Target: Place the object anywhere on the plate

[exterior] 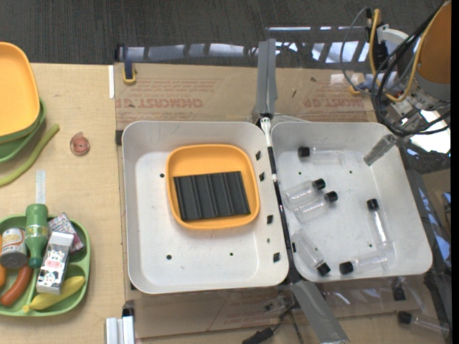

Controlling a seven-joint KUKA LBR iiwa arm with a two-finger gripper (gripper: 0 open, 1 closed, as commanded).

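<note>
Camera view shows the gripper [379, 150] over the right bin's [412, 213] far edge, its grasp state impossible to tell, with clear vials [310, 189] below and the orange plate [212, 196] in the left bin [147, 249].

- Two white bins: the left bin [143, 264] and the right bin [409, 242] sit on a tan bench [79, 106].
- An orange plate [213, 156] in the left bin carries a dark grey ridged block [212, 196], striped by its grooves.
- Clear vials with black caps [309, 189] are scattered in the right bin.
- A green tray [75, 292] at near left holds a green bottle [36, 231] and a white carton with black spots [51, 267].
- An orange dish [16, 92] rests on a green one at far left.
</note>
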